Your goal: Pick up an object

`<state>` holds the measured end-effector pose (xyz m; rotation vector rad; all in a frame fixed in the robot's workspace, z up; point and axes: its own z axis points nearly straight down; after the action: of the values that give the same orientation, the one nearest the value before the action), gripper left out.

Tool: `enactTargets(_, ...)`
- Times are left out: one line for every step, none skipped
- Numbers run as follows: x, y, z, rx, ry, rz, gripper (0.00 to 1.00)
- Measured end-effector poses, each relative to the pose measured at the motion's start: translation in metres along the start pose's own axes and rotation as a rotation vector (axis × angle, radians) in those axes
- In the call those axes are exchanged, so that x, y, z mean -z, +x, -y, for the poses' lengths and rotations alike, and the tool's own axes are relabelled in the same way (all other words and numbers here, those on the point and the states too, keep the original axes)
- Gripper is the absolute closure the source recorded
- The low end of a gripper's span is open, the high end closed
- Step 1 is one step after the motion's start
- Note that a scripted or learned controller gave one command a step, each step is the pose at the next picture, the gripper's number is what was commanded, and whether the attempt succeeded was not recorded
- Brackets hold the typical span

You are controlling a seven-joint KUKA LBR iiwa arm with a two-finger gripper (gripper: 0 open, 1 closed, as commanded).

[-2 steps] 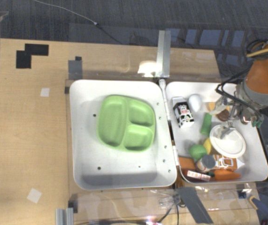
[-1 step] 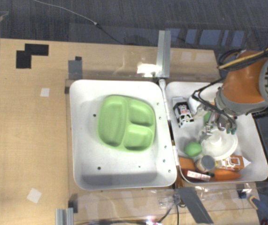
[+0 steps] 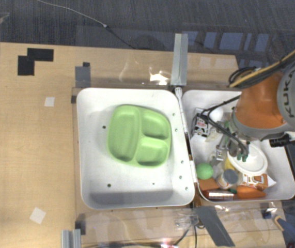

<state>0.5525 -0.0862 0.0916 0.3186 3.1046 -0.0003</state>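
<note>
In the camera view, the two-finger gripper [image 3: 229,156] hung low in the right white bin [image 3: 286,182], above a small green ball [image 3: 204,171] and other clutter along its near edge; whether it was open or closed I could not tell. A light-green three-compartment plastic tray [image 3: 138,134] lay mid-way in the left white bin [image 3: 93,154].

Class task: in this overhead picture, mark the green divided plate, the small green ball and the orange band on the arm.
green divided plate [image 3: 138,135]: camera view, on the ridge between its compartments.
small green ball [image 3: 204,171]: camera view, on its rounded top.
orange band [image 3: 258,107]: camera view, on its upper curved surface.
</note>
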Motion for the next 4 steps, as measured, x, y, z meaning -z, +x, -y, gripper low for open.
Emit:
enactTargets(-0.005, -0.105, -0.016, -0.008, 0.0, -0.008, 0.0)
enactTargets(-0.002, -0.05, 0.001, -0.102, 0.0, -0.006, 0.0)
enactTargets(-0.005, -0.093, -0.022, -0.142, 0.0, -0.01, 0.0)
enactTargets(0.012, -0.098, -0.022, -0.136, 0.0, 0.01, 1.0)
